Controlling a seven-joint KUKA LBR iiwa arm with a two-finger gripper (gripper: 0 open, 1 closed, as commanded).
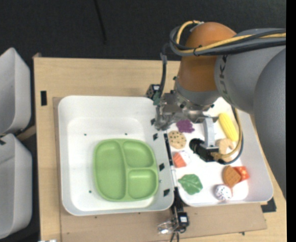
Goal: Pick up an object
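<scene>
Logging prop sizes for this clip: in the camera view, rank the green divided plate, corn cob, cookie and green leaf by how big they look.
1. green divided plate, by far the largest.
2. corn cob.
3. green leaf and cookie look about alike; the arm partly crowds the cookie, so I won't rank them.

Small toys in right bin [258, 185] — corn [228, 126], cookie [177, 139], green leaf [190, 183].

The grey arm [258, 69] enters from the right of the frame, filling the upper right; its orange band [203, 59] sits at centre-right, black and yellow cables looping over it; the gripper [170, 116] points down just below, near frame centre.
</scene>
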